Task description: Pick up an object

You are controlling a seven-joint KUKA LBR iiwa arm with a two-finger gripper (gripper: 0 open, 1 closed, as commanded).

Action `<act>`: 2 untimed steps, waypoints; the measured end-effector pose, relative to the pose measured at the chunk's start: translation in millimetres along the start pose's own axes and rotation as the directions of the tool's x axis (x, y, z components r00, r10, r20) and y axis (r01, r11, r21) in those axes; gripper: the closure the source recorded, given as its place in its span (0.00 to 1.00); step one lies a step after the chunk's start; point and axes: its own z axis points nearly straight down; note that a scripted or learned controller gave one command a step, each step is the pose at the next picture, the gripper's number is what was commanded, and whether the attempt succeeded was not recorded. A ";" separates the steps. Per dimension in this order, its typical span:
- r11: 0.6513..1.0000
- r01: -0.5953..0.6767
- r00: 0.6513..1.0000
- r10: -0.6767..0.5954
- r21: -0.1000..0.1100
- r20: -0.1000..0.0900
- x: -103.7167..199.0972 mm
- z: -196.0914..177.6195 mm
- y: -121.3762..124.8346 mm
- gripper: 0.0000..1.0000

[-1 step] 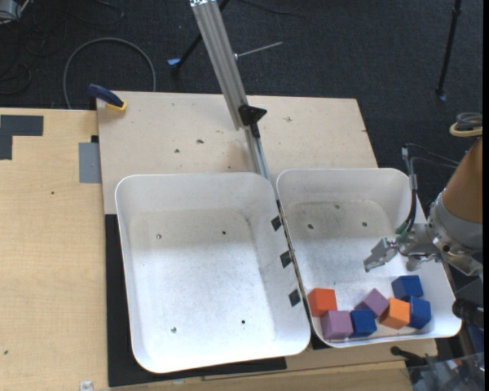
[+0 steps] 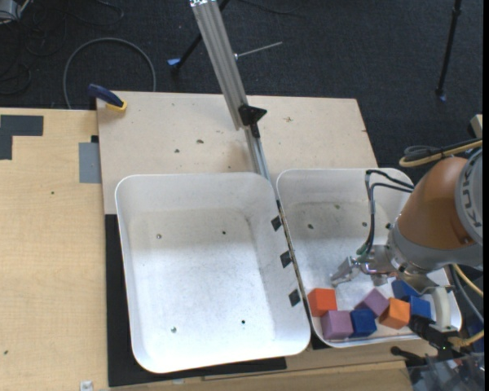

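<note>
Hovering gripper point(image 2: 348, 271) above orange block point(image 2: 322, 301); no readable writing.

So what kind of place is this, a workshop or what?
Probably a robotics lab test bench: a robot arm reaching into a white bin of coloured blocks, cables on dark carpet.

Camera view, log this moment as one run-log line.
tool low in right bin | blocks clustered at near edge | nothing seen held | left bin beside it
</note>
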 end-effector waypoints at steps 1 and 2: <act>1.000 0.006 1.000 -0.006 -0.004 -0.001 69.4 -103.5 -17.7 0.00; 1.000 0.007 1.000 -0.007 0.004 -0.003 140.5 -98.7 -20.2 0.00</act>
